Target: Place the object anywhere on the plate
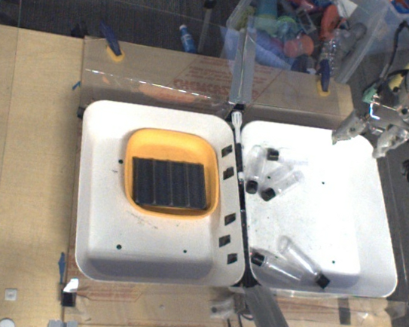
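Note:
An orange plate (140, 144) lies in the left bin, with a dark ribbed rectangular block (168, 184) resting on it. The right bin (348, 218) holds several clear plastic tubes with black caps: some (274, 178) near its left wall and others (292, 262) near its front edge. My gripper (367, 135) hangs over the back right corner of the right bin, its two fingers spread apart with nothing between them. It is far from the tubes and from the plate.
A divider with black tabs (230, 193) separates the two bins. A clear box of colourful items (310, 18) stands behind the bench. The left bin (95, 234) has bare white floor around the plate.

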Robot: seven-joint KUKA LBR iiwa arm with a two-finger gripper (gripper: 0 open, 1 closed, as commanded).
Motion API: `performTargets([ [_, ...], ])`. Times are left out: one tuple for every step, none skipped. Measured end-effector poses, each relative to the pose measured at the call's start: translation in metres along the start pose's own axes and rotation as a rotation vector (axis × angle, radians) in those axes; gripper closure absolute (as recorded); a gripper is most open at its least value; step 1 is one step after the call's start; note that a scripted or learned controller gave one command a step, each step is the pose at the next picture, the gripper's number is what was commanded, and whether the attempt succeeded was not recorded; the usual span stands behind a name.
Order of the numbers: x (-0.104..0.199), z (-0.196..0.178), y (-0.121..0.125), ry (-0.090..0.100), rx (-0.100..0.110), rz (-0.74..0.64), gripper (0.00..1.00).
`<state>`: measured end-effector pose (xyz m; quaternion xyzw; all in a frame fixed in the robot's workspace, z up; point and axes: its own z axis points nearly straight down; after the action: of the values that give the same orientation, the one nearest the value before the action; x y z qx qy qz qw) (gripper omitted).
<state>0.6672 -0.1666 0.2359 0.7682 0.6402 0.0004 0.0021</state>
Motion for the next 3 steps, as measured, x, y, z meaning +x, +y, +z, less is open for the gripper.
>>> performTargets([
  [0.004,0.002,0.0,0.001,0.004,-0.161,0.0],
  [-0.015,-0.001,0.003,0.0,-0.001,-0.238,0.0],
  [-0.013,0.003,0.003,0.004,0.002,-0.5,0.0],
])
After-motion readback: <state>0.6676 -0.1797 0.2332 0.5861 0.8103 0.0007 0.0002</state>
